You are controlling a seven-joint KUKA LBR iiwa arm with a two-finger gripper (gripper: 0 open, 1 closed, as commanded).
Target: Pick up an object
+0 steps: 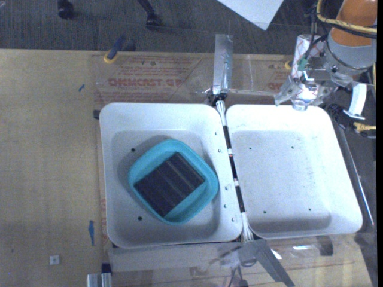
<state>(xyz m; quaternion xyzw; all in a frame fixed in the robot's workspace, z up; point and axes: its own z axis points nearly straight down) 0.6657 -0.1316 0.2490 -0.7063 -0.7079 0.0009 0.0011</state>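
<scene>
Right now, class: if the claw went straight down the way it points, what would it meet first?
Probably the far rim of the right shallow white plastic bin. The claw hangs over that edge, pointing down, though depth is unclear from this slant, so it may land just beyond it.

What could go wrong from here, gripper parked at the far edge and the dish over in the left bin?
1. The gripper hangs over the right bin's far rim, so it must likely cross the divider.
2. The teal dish looks wide and shallow; the fingers may slip off its rim.
</scene>
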